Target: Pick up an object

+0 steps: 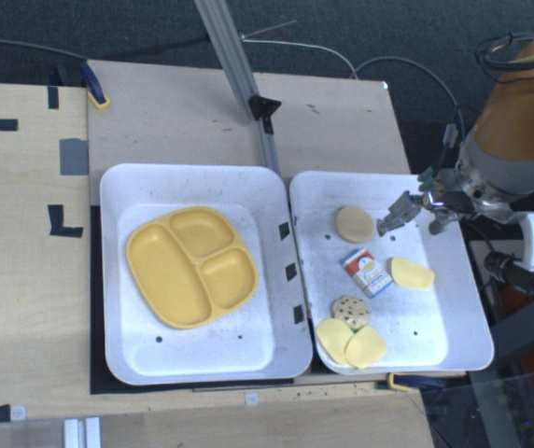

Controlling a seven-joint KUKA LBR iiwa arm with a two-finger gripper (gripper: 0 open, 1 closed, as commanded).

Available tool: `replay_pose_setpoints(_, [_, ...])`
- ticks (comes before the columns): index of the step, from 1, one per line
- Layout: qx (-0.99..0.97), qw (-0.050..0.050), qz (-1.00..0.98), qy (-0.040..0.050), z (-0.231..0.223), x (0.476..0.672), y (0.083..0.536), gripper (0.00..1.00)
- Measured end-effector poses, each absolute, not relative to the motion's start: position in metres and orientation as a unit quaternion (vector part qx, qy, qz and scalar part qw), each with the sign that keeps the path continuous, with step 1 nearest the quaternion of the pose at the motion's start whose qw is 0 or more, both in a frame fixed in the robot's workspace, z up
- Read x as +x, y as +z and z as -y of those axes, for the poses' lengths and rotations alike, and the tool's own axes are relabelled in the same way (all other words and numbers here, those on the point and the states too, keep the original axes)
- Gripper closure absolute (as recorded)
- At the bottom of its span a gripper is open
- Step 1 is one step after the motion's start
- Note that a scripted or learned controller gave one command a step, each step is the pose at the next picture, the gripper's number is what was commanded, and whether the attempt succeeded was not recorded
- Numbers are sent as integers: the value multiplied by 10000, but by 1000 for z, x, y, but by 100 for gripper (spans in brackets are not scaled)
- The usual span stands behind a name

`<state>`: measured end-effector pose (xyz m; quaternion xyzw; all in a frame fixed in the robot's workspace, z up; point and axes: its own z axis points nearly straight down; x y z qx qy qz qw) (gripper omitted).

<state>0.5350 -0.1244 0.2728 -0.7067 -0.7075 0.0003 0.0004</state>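
Two white bins are set side by side on the bench, left bin (118,250) and right bin (454,334), rims touching along the middle seam. A yellow divided plate (190,266) is laid tilted in the left bin, taking most of its floor; bare floor is left along the near edge and the left wall. The task's pickable things are all found in the right bin. A tan round disc (354,223) lies in the upper left part, just beside the gripper (400,215), which is placed over the bin's upper middle, reaching in from the right. Whether its fingers are apart or together cannot be told; nothing is seen between them. A small red and white carton (368,273) is laid near the bin's centre, below the disc, tilted. A yellow lump (412,273) is set just right of the carton, close but seemingly apart. A speckled cookie (349,310) is placed lower, touching two yellow pieces (352,343) crowded against the near left corner and rim. Open floor is left in the right bin's lower right and along its far edge. The grey arm with orange band (514,124) is held over the bin's right rim. A metal pole (230,45) is slanted across the far bench toward the seam. Cables (407,68) are trailed behind the bins.
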Motion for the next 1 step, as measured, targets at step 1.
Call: replay_pose_setpoints(1, [-7060,-45,7082,-19,146,607,335,0])
